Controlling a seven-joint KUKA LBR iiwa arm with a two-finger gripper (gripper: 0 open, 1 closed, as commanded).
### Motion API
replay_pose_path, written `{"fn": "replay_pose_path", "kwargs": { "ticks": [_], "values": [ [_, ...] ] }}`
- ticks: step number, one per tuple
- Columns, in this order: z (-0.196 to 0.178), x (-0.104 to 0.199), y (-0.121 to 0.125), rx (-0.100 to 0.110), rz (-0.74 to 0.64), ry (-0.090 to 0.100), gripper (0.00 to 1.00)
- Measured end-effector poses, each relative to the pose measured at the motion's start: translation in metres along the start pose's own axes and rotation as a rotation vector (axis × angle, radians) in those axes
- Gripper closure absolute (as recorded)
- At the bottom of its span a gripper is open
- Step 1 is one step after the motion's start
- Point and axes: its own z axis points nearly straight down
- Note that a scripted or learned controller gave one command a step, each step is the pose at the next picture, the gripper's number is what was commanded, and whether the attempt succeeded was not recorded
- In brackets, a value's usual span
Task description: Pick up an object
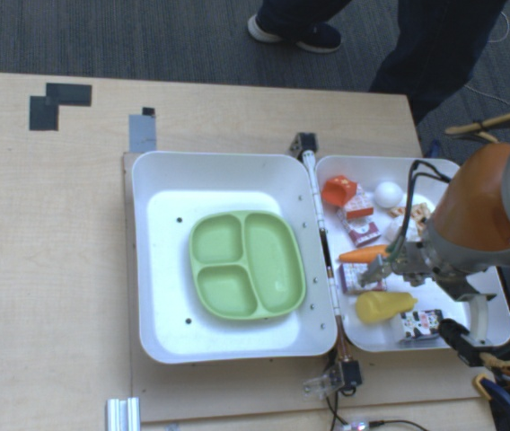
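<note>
Bench: we're looking down on a pale wooden bench [48, 241] with two white bins sitting side by side at centre and right of the frame.
Left bin: the left bin [161, 268] carries a light green divided plate [247, 265], three compartments, lying flat in the middle.
Right bin: the right bin [497, 326] is the crowded one, with small things scattered across its floor.
Upper part of right bin: we see an orange-red toy [338, 189] near the top left corner, a white ball [387, 193] just right of it, and a small red and white packet [361, 212] below them.
Middle of right bin: a carrot [359, 255] lies across the bin, pointing left, just below the packets.
Lower part of right bin: a yellow toy [383, 306] lies near the bottom, with a small printed box [420, 325] to its right.
Arm: the grey arm with its orange band [479, 209] comes in from the right edge and hangs over the right bin.
Gripper: the gripper [386, 268] is down among the objects, between the carrot and the yellow toy; we cannot tell how far it is open, or whether it has hold of anything.
Background: a person's dark shoe [295, 32] is on the grey floor at the top.
</note>
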Motion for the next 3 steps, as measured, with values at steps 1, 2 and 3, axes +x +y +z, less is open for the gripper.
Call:
{"fn": "replay_pose_path", "kwargs": {
  "ticks": [1,2,3],
  "values": [
    [0.031,0.009,-0.002,0.002,0.005,-0.002,0.0],
    [0.018,0.009,0.001,-0.007,0.004,-0.004,1.0],
    [0.018,0.008,0.001,-0.006,0.004,-0.005,0.0]
  ]
}}
